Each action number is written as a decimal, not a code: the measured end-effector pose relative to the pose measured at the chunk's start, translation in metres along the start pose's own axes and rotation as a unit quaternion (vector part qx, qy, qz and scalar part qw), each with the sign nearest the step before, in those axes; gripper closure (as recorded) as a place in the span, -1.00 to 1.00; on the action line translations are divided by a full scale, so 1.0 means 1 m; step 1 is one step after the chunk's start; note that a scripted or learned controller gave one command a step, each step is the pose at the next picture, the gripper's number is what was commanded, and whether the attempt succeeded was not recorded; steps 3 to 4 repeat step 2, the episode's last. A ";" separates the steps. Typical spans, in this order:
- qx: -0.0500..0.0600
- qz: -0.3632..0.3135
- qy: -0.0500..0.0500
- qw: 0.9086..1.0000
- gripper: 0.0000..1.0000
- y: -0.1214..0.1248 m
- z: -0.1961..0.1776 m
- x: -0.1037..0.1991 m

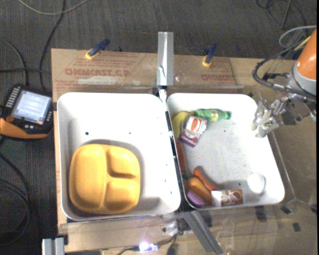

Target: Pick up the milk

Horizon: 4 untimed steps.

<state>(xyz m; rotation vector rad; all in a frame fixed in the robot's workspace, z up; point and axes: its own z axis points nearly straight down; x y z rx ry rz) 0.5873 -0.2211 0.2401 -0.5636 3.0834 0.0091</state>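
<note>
The left shallow white bin (69,116) holds a yellow compartmented plastic tray (105,178). The right white bin (266,158) holds the small white-and-red milk carton (227,197) at its near edge, beside orange carrots (202,182). The two-finger gripper (263,122) hovers over the bin's right rim, fingers apart, grasping nothing.

A yellow divided tray (105,178) lies in the left bin (117,102). In the right bin (239,102): a green bottle (213,114), a yellow banana (178,122), carrots (202,182), a white cup (256,183). A pendant (25,112) sits left of the desk (106,70); two clamps (97,48) grip its far edge.
</note>
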 end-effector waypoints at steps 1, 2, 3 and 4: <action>-0.001 -0.001 0.000 1.000 -1.00 0.001 0.000 -0.001; 0.000 -0.033 0.003 0.999 -1.00 0.019 0.117 0.052; 0.000 -0.033 0.003 0.999 -1.00 0.019 0.117 0.052; 0.000 -0.033 0.003 0.999 -1.00 0.019 0.117 0.052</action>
